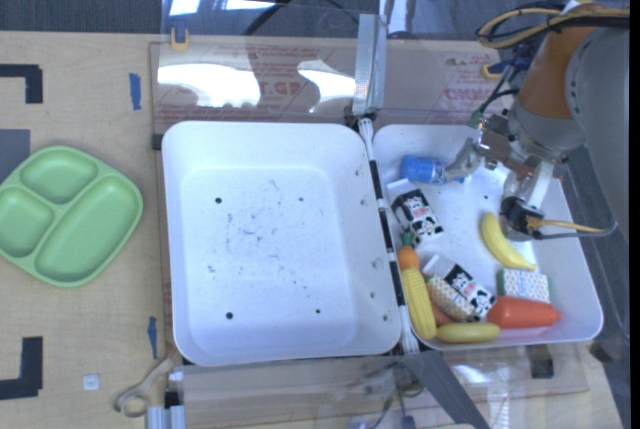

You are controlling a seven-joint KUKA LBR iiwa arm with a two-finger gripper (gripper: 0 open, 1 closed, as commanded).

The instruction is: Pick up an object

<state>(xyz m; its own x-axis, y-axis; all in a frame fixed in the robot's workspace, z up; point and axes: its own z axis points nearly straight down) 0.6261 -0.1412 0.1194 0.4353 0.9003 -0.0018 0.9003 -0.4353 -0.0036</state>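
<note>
The right bin [585, 292] holds several toy foods. A blue object [421, 169] lies at its far left, with a black-and-white spotted box [415, 214] just in front of it. A yellow banana [500, 243] lies mid-bin. Toward the front are a second spotted box [463, 288], a corn cob [418, 303], an orange carrot [408, 260], a red-orange pepper [526, 312] and a pale wafer block [527, 285]. My gripper [466, 160] hangs low over the bin's far side, just right of the blue object, with nothing seen between its fingers.
The left bin [270, 142] stands beside the right one, with a clear panel [260, 67] behind both. A green divided plate [65, 214] rests on the bench at far left. A second yellow piece [466, 332] lies against the right bin's front wall.
</note>
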